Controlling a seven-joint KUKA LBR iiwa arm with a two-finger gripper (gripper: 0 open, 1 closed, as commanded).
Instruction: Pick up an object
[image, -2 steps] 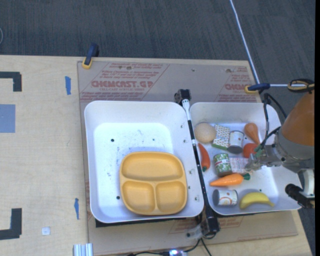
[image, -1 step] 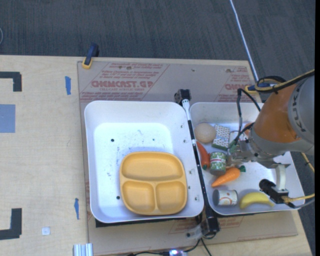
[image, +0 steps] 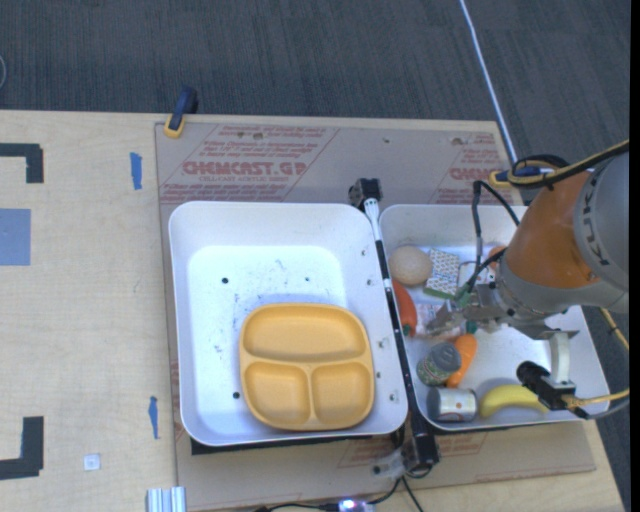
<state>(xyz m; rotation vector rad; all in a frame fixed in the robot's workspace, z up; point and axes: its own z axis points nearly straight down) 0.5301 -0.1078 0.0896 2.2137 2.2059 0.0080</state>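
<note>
- I can't tell from here how the gripper stands; its tip is a dark tangle of metal low in the right bin, at centre right of the frame, and nothing shows as caught in it.
- Just below that tip lies the carrot, and I judge it the nearest candidate; its long axis runs near vertical in the frame, leaning slightly left toward the bottom.
- Touching the carrot's left side is a grey round object, which I think could crowd a grasp.
- To the left of the tip lies a red-orange piece along the bin's left wall, also running near vertical.
- Up and left sits an egg-like ball; along the bottom edge lie a metal can and a banana.
- The left bin carries a yellow divided plate, well apart from the arm.
</note>
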